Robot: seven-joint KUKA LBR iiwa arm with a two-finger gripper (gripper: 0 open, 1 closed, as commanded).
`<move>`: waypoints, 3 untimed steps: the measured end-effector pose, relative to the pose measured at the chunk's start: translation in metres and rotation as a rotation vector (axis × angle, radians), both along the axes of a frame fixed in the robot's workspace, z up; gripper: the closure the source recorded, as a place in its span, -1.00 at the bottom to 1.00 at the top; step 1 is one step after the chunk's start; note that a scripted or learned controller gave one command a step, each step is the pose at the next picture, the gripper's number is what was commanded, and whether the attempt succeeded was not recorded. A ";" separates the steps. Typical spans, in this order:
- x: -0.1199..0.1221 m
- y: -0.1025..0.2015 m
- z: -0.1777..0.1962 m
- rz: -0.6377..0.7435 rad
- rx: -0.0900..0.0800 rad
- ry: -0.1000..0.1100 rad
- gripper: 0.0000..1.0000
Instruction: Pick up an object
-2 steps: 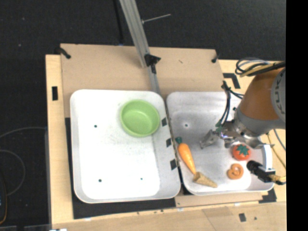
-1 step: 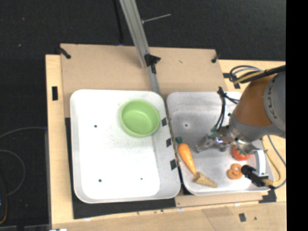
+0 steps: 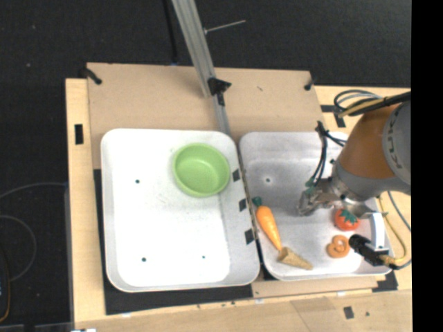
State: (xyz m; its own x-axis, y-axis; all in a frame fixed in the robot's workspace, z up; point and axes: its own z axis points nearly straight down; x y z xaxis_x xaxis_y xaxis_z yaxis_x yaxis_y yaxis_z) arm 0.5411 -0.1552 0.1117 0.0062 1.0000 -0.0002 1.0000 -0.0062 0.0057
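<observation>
— Right, where is the claw [image 3: 309,203] seen?

— It is seen low over the right bin [image 3: 277,158], hung from the grey arm [image 3: 370,161] with its orange band. Whether its fingers are spread or closed cannot be told; they are blurred into one dark grey clump, and nothing is seen gripped between them.

— And what is laid around it?

— A toy carrot [image 3: 268,227] is found just to the left of the claw and a little nearer the camera, tilted, with its green top beside the bin's left wall. A tan wedge [image 3: 295,259] is placed below the carrot's tip. A red tomato-like piece [image 3: 346,218] is seen just right of the claw, partly covered by the wrist. An orange ring-shaped piece [image 3: 338,247] is set below that, near a black-and-white fitting [image 3: 370,244].

— Anything further off?

— A green bowl [image 3: 201,170] is seen well to the claw's left, upright in the left bin [image 3: 138,213].
</observation>
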 end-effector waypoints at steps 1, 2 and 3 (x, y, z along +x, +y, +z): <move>-0.006 -0.002 0.047 0.002 -0.001 0.000 1.00; -0.001 -0.006 0.089 0.009 -0.001 0.003 1.00; -0.001 -0.017 0.148 0.010 -0.003 -0.003 1.00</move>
